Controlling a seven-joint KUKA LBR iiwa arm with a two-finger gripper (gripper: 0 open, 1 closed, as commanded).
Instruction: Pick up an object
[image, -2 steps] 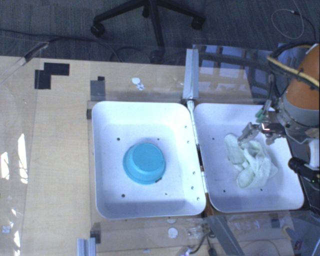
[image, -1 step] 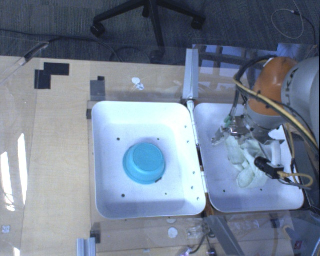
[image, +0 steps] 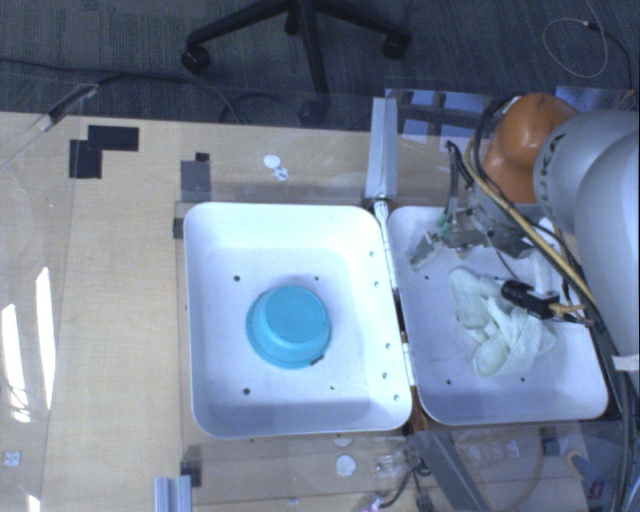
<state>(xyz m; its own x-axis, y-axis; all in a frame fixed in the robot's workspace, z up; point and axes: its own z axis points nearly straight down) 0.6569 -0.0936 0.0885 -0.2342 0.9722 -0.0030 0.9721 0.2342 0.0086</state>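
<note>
Gripper (image: 432, 250) hangs over the far-left part of the right bin (image: 440, 395), close to the divider between the two bins. Fingers look slightly parted, a narrow gap, with nothing between them; small and a bit blurred, so that's a judgement. Nearest pickable thing is the white cloth (image: 497, 322), crumpled in the middle of the same bin. It lies to the right of the fingertips and nearer the camera, near but not touching them. Cloth's long axis runs roughly far-left to near-right, its far-left end the part closest to the fingers. A black cable end (image: 522, 294) from the arm crosses over the cloth's upper part. Other candidate is the blue bowl (image: 289, 327), upside down in the middle of the left bin (image: 215, 300), well apart from the gripper and across the divider. So the coming move likely turns on shifting right and nearer, then dropping onto the cloth's far end. Risk: the soft cloth may slip, or the fingers close on bare bin floor.
</note>
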